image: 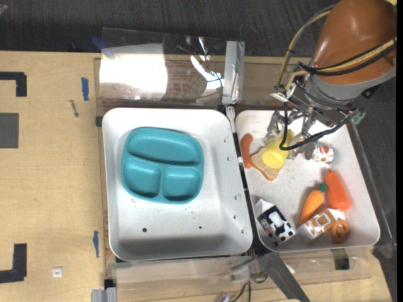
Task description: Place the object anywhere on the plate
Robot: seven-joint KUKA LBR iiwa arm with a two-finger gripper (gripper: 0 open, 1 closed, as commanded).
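Teal is the first thing we notice: the plate (163, 164), divided into three compartments, lies flat in the left bin (217, 228) and has nothing on it. The left bin touches the right bin (368, 228) along their shared middle edge, and both rest on the wooden counter (44, 168).

We see the gripper (291, 133) lowered over the upper part of the right bin, with the grey and orange arm (352, 33) coming in above it from the right. We cannot tell whether it is apart or together, as cables and the wrist hide that part.

Just beneath the gripper sits a yellow round object (273, 158) resting on a tan slice (269, 170), with a reddish sausage-like piece (245, 146) beside them near the bin's left wall. We cannot tell whether the gripper touches the yellow object.

Lower in the same bin we find an orange carrot (312, 204), an orange-red bottle-like item (337, 190) just beside it, a black and white die (275, 224) and a small white and orange box (319, 224).
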